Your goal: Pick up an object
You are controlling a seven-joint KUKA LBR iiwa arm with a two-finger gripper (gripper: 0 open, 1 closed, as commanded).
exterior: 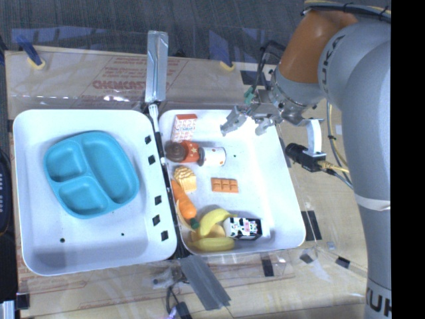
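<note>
Bins, two of them, white and shallow, sit side by side on a tabletop (pixel 86 78). One left bin (pixel 40 244) holds one blue tray (pixel 91 173) with three compartments, lying toward the bin's 10 o'clock side.

One right bin (pixel 279 198) holds the loose items. At its 11 o'clock corner lies one orange-and-white carton (pixel 185 125). Just below it, one bottle (pixel 196 154) lies on its side, its brown cap toward 9 o'clock. One waffle (pixel 224 185) sits near the bin's middle, apart from the rest. Along the 9 o'clock wall, one bread piece (pixel 184 177) touches one carrot (pixel 184 203) below it. At 6 o'clock, two bananas (pixel 211 231) lie together, and one black-and-white milk box (pixel 243 228) rests just beside them toward 3 o'clock.

One grey arm (pixel 362 78) with an orange band reaches in from 3 o'clock. Its gripper (pixel 248 123) hangs over the right bin's 1 o'clock area, above bare white floor. The two fingers (pixel 232 123) are spread apart with nothing between them. The nearest items, the bottle and carton, lie toward 9 o'clock from the gripper, not touching it.
</note>
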